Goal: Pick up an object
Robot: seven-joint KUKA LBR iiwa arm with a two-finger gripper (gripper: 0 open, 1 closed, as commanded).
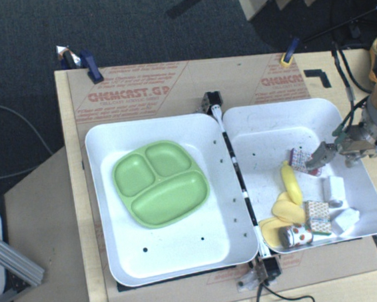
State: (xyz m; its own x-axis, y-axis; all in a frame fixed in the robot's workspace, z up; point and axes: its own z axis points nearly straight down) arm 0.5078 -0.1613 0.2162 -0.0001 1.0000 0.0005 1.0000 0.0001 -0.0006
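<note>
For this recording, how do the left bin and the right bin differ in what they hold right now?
The left bin holds one large thing, a green divided plate, lying flat near its middle; the right bin holds several small things, among them a yellow banana, crowded toward its near corner. The gripper hangs over the right bin, not the left bin. Both are shallow, white and rounded at the corners.

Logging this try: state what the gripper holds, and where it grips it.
Cannot be told: the gripper hangs over the right bin, above the banana.
</note>
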